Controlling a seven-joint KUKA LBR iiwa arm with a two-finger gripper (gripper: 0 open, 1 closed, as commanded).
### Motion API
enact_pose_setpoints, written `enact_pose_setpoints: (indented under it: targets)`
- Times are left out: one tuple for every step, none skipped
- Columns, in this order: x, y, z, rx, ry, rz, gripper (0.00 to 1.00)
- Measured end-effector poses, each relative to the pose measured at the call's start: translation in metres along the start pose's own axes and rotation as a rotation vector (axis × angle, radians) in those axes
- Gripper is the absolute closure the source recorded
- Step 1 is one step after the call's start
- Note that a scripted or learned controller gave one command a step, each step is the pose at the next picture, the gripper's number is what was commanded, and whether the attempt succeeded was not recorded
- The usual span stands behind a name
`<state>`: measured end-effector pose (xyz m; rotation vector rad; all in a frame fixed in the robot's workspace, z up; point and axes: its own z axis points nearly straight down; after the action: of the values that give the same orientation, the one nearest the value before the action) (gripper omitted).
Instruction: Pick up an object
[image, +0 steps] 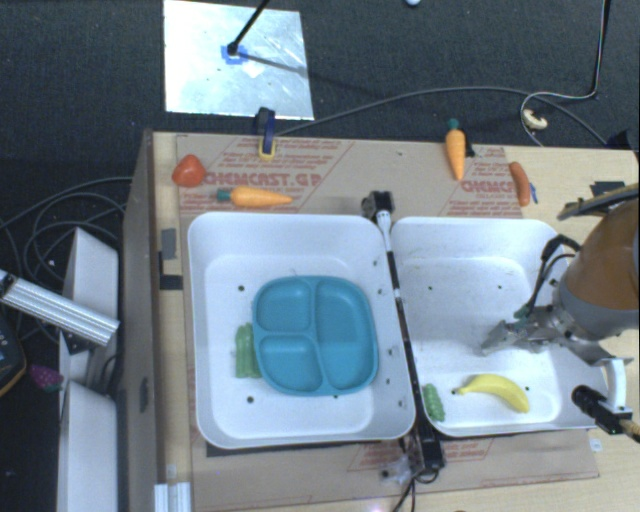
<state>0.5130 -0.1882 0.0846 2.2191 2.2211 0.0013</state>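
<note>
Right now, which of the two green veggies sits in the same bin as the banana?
The small green one in the right bin's near-left corner, beside the banana. The other lies left of the blue plate.

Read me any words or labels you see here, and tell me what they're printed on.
"CHEMCAST GP": red print on the brown board behind the left bin.
A similar red print on the board behind the right bin, near the carrot, is too blurred to read.
</note>
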Motion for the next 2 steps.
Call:
enact_pose_setpoints:
  targets:
    - [0.007, 0.100, 0.000, -0.002, 0.000, -0.003, 0.00]
    - [-0.019, 0.113, -0.064, -0.004, -0.002, -0.002, 0.00]
